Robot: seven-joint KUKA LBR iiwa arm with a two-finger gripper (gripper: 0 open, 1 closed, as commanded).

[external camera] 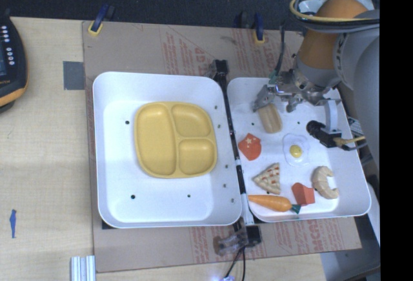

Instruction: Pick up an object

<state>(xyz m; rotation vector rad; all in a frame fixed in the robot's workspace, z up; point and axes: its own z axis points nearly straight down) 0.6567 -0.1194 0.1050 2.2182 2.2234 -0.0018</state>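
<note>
Right bin contents: seven small toy food items

In the right bin [361,205] we count a tan bread-like cylinder [270,120] near the top, a red strawberry-like piece [250,146], a fried egg [295,151], a pizza slice [267,178], an orange carrot [271,203] along the front wall, a red block [303,194], and a beige croissant-like piece [324,182] at right.

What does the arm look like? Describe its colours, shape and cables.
The arm is rounded, grey with an orange band above the wrist. A yellow-and-black cable loops over its top. Its gripper is bare grey metal, with a black part beside it.
</note>
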